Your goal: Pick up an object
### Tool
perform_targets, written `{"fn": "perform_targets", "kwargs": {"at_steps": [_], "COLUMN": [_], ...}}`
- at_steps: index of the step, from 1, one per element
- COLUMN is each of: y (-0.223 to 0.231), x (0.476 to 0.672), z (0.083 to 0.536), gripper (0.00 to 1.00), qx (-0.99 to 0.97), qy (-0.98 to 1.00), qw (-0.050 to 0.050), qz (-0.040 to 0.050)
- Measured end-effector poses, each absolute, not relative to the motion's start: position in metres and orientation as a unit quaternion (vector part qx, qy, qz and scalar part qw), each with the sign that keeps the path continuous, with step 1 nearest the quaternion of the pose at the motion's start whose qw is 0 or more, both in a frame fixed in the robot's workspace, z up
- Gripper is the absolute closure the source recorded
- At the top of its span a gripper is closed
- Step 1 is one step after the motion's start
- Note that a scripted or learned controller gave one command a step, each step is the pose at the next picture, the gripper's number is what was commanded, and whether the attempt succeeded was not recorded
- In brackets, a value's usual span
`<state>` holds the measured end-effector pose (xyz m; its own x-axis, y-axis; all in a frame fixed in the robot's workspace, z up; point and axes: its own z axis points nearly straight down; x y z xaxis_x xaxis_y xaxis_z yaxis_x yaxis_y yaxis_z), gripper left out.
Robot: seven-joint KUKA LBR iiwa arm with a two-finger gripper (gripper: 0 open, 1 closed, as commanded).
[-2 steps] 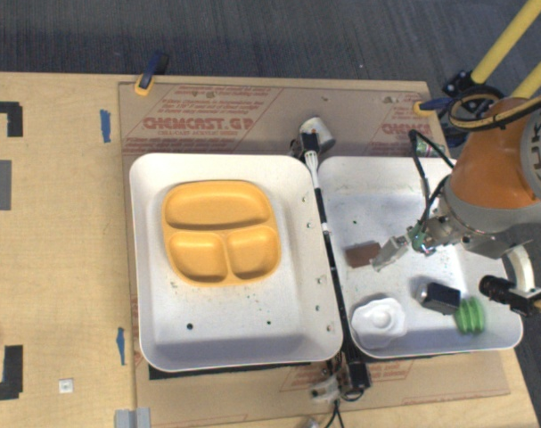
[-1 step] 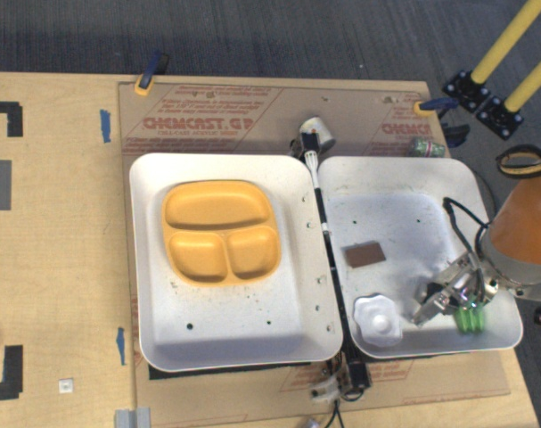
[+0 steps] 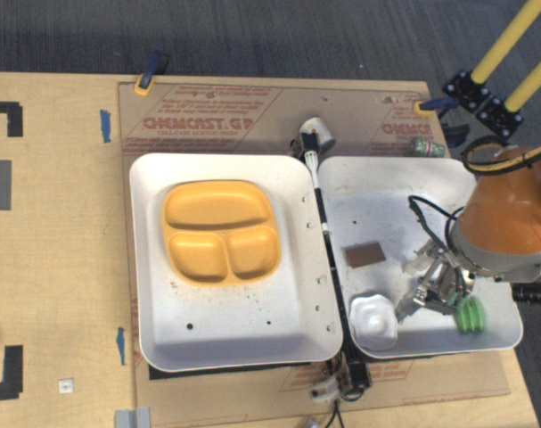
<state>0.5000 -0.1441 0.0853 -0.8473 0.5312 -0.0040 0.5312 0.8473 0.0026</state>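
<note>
Your jaws (image 3: 420,294) sit low in the right bin (image 3: 377,181), but you cannot tell how wide they stand or whether they grip anything. The white cup (image 3: 373,317) lies just left of them, the green object (image 3: 469,315) just right.

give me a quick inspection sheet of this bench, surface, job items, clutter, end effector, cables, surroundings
surface: two shallow white bins side by side, left bin and right bin, on a cardboard sheet on a wooden bench.
job's things: yellow divided tray in the left bin; brown flat piece, white cup-like object and green ridged object in the right bin.
clutter: small dark specks on the left bin floor.
end effector: end effector low in the right bin, between the white and green objects; nothing seen held.
cables: black cable looping beside the wrist.
surroundings: blue clamps at the cardboard's back edge, yellow poles at upper right, grey carpet.
</note>
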Motion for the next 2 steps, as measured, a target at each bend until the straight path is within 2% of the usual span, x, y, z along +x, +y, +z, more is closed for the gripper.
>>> {"fn": "perform_targets", "kwargs": {"at_steps": [1, 2], "y": [-0.144, -0.09], "x": [0.5, 0.48], "z": [0.095, 0.185], "gripper": [1.0, 1.0], "qx": [0.277, 0.161], "qy": [0.961, 0.987], "qw": [0.002, 0.002], "qz": [0.0015, 0.0004]}}
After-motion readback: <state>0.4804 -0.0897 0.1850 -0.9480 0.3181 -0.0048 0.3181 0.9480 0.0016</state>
